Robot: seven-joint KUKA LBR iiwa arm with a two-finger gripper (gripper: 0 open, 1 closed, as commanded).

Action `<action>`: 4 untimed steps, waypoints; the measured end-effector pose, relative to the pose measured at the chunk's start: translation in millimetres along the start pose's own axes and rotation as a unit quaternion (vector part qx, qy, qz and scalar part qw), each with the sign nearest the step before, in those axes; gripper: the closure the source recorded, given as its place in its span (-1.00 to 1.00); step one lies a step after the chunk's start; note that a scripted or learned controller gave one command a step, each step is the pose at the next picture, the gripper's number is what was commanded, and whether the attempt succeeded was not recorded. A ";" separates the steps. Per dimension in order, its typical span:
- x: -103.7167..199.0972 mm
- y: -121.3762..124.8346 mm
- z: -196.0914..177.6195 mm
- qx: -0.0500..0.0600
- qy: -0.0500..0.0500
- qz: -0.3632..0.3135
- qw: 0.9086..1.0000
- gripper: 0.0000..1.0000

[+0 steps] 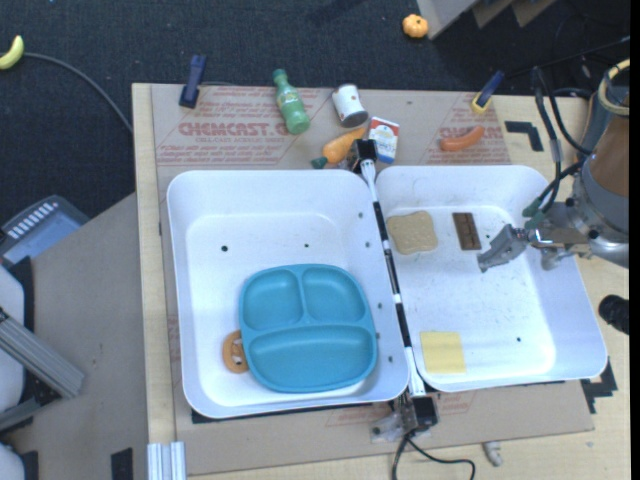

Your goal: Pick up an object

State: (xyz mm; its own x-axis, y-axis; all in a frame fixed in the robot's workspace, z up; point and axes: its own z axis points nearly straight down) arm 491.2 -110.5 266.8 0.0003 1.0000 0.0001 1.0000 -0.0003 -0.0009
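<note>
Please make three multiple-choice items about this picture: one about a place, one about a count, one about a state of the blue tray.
1. Where does the blue divided tray lie?
A. left bin
B. right bin
C. on the cardboard

2. How many flat items lie in the right bin?
A. one
B. three
C. five

3. How does the tray lie?
A. on its edge
B. upside down
C. flat, compartments up

Answers: 1 A, it sits in the left bin. 2 B, the tan square, brown bar, yellow square. 3 C, its three compartments face up.
</note>
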 end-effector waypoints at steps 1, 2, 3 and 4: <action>-49.7 56.3 91.1 0.001 0.000 0.000 1.000 -1.00; -23.6 113.4 179.4 -0.004 -0.001 0.000 1.000 -1.00; -70.7 139.8 145.5 -0.001 -0.001 0.000 1.000 -1.00; -37.7 119.1 171.2 0.000 0.000 -0.001 1.000 -1.00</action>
State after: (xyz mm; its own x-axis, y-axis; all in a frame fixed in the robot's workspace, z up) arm 610.1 -148.2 95.5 -0.0008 1.0000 0.0008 1.0000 0.0008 -0.0016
